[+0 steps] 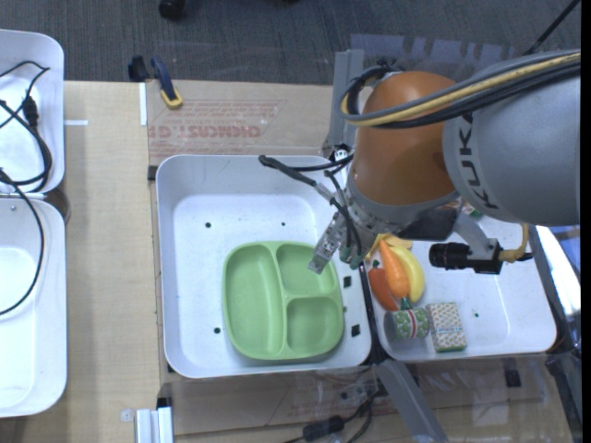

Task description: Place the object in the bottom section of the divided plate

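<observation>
A green divided plate point(233, 326) lies in the left white bin point(189, 215), with one long section on its left and two smaller sections on its right. My gripper point(337, 250) hangs over the plate's right edge, by the upper small section, close to the wall between the two bins. It looks open, and I see nothing between its fingers. Several candidate objects rest in the right bin point(517, 335): an orange carrot-like piece point(388, 282), a yellow banana point(413, 273), a small green can point(411, 323) and a patterned box point(448, 327).
The arm's large orange and grey body point(416, 146) covers the back of the right bin. A black cable point(295, 169) loops over the left bin's far edge. Other white trays point(42, 247) stand at the far left.
</observation>
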Motion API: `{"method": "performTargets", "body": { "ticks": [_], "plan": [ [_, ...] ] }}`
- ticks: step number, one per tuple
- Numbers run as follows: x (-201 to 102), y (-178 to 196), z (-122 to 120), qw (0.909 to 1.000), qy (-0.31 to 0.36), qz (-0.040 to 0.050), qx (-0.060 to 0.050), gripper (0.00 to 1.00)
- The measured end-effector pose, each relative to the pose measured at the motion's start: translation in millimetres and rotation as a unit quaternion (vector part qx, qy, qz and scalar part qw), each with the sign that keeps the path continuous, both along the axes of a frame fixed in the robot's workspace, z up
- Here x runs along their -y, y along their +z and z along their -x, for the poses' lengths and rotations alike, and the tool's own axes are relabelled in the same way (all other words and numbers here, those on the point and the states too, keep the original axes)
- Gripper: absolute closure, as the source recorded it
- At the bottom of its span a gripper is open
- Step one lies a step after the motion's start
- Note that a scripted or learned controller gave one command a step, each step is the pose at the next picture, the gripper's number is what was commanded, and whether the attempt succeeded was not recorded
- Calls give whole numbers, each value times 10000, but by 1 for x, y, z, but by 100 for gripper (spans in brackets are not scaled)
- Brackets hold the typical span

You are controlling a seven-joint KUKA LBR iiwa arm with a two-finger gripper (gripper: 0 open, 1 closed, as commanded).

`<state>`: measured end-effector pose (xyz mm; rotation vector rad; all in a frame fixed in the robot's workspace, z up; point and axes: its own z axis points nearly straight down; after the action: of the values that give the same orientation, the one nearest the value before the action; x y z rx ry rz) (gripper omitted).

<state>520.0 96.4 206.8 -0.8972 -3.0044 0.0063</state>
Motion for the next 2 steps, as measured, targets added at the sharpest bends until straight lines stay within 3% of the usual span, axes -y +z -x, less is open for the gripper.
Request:
{"method": "performTargets", "body": {
  "ticks": [1,2],
  "plan": [
    [-3,-77,-11,9969,787,-8,-1,100],
    [-78,-78,0,9626,2711,-22,8,100]
  ]
}}
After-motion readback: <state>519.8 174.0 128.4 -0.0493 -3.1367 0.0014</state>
